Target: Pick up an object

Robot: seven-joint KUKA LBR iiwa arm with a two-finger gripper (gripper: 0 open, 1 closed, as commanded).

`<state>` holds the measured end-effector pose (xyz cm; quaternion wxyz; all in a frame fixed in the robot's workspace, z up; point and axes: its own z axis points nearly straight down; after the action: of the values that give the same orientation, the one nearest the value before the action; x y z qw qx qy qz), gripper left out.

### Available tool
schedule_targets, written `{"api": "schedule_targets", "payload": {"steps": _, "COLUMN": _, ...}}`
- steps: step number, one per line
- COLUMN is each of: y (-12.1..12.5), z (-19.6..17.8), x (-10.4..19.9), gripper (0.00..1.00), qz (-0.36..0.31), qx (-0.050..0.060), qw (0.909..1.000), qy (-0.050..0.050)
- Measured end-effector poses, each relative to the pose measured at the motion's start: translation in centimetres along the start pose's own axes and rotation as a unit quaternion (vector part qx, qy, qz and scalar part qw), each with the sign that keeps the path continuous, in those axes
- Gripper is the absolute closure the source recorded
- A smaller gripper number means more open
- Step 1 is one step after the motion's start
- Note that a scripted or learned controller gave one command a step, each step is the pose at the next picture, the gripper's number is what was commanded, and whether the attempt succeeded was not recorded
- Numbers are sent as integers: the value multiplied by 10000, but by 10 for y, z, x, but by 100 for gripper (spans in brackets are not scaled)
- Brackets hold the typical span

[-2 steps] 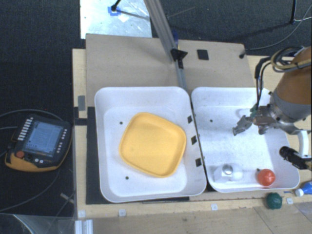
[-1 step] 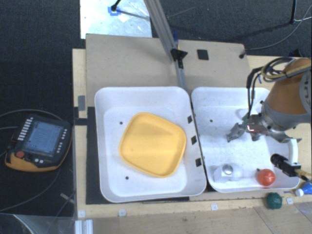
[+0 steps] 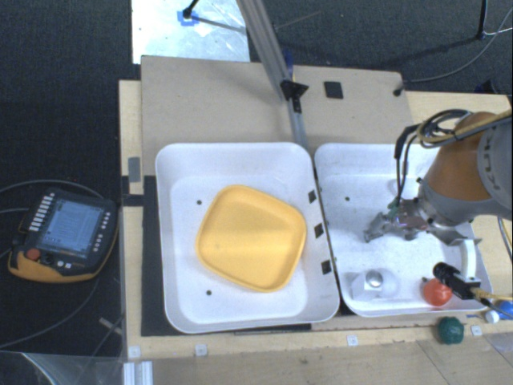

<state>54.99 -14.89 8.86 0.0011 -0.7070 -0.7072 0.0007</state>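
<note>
Gripper (image 3: 383, 227) low in right bin (image 3: 353, 175), finger state unclear; nothing lifted. Ball (image 3: 437, 293) at 5 o'clock.

Left bin (image 3: 172, 215): white, holding a plain yellow plate (image 3: 251, 237). Right bin (image 3: 353, 175): white, with a red-orange ball (image 3: 437, 293) and a silvery-grey round piece (image 3: 373, 279). Arm (image 3: 473, 175): grey, orange band. Bench (image 3: 240, 95): tan. Ball (image 3: 450, 330) on bench edge: dark green.
</note>
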Motion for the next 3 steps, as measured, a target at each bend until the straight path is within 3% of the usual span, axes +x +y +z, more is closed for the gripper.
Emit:
{"api": "schedule_targets", "payload": {"steps": 1, "y": 1, "z": -12, "x": 0, "gripper": 100, "qz": 3, "qx": -22, "qw": 10000, "qy": -4}}
{"api": "schedule_targets", "payload": {"steps": 3, "y": 4, "z": -128, "x": -1, "gripper": 100, "qz": -3, "qx": -40, "qw": 10000, "qy": -7}}
